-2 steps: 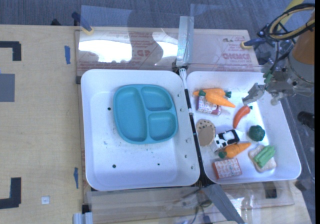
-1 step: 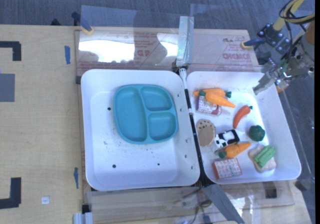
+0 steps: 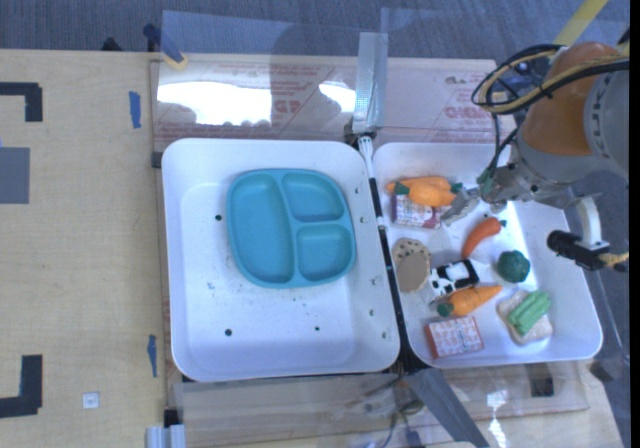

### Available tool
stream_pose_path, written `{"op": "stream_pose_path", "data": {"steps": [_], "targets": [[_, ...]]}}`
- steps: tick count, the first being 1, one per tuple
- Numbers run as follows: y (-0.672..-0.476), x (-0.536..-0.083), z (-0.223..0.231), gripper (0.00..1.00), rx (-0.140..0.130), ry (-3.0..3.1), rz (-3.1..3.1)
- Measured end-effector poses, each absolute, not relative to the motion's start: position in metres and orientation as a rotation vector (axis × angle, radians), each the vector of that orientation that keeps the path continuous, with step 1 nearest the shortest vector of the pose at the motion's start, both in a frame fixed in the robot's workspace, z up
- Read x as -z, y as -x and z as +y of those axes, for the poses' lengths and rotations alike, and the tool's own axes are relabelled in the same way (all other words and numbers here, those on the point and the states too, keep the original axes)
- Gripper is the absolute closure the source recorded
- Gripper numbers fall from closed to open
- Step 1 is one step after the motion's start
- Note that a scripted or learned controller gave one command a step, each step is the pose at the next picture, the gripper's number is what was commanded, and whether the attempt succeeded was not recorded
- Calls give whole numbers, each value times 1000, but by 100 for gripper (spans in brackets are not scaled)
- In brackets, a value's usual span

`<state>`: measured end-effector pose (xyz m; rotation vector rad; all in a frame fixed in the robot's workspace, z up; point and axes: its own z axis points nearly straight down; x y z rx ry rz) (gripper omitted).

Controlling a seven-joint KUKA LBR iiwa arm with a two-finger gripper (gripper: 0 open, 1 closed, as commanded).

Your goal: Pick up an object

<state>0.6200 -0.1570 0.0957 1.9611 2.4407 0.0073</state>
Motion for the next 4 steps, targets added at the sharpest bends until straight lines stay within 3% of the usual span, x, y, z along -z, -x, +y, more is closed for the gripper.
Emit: {"op": "stream_pose_path", "data": {"steps": [1, 2, 3, 4], "targets": [[-619, -103, -156, 100, -7, -1963, 2443], [-621, -114, -156, 100, -10, -1960, 2440], [-620, -114, -156, 0, -9, -1961, 2440], [-574, -87, -146, 0, -4, -1910, 2487]]}}
